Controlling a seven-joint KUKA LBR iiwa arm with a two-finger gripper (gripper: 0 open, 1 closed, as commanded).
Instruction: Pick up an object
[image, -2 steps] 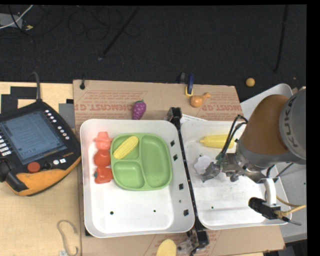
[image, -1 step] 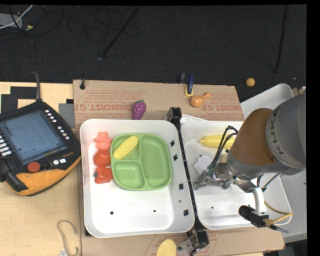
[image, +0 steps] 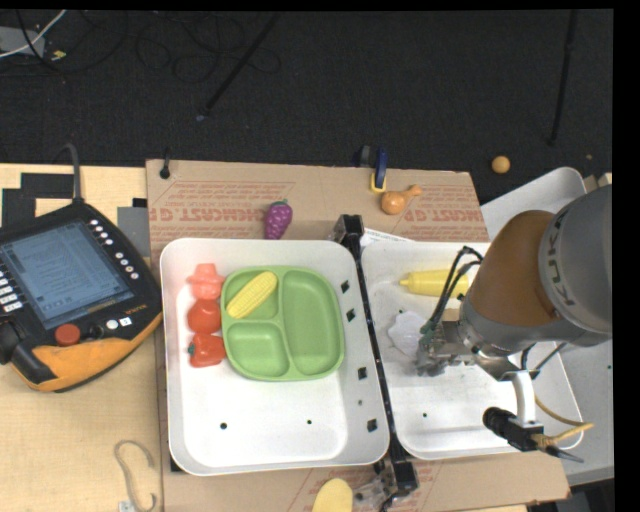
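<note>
A bulky grey arm (image: 585, 265) bears an orange band (image: 510, 265), black cables and "KU" lettering.

A dark carpeted floor (image: 300, 80) fills the top of the view, and black cables (image: 150, 40) trail across it. Below that sits a pale wooden bench (image: 60, 440), lit evenly from above. A sheet of brown cardboard (image: 320, 195) with red print lies flat on the bench, running under the work area. Over on the left rests a teach pendant (image: 70, 290), grey screen up, in its orange and black casing. Near the bottom left corner a thin metal hook (image: 135, 465) lies on the wood. A small orange ball (image: 500, 164) sits on the floor at the upper right.
</note>
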